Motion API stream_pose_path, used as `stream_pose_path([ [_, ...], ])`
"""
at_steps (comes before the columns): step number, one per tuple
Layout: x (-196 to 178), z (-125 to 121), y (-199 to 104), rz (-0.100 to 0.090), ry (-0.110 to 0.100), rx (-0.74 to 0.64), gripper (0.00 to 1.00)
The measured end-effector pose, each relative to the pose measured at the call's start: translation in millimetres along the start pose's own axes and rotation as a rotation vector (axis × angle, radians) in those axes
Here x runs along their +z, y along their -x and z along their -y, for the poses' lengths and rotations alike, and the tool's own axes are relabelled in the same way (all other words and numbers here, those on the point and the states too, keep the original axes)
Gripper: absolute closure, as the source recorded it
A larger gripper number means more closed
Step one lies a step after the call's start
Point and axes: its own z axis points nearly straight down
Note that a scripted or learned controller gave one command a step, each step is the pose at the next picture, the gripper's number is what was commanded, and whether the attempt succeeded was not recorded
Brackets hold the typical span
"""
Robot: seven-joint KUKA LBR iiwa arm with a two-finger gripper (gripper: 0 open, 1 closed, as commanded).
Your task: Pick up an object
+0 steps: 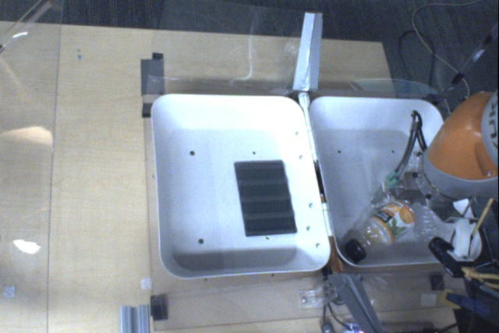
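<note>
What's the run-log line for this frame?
arm: over right bin | gripper: above bottle | bottle: lying, near corner | left bin: dark pad

Two white bins lie side by side on the bench (pixel 86 168). The left bin (pixel 195 191) holds a dark ribbed block (pixel 266 197) near its middle. In the right bin (pixel 359 136), at lower right of the frame, a bottle (pixel 382 226) lies on its side under the arm (pixel 468 148).
</note>
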Motion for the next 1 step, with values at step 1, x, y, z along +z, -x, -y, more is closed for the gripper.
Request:
stream_pose_path([
  [1,-93.7,-28.3,-82.6,-0.010,-0.021,-0.238,1.00],
])
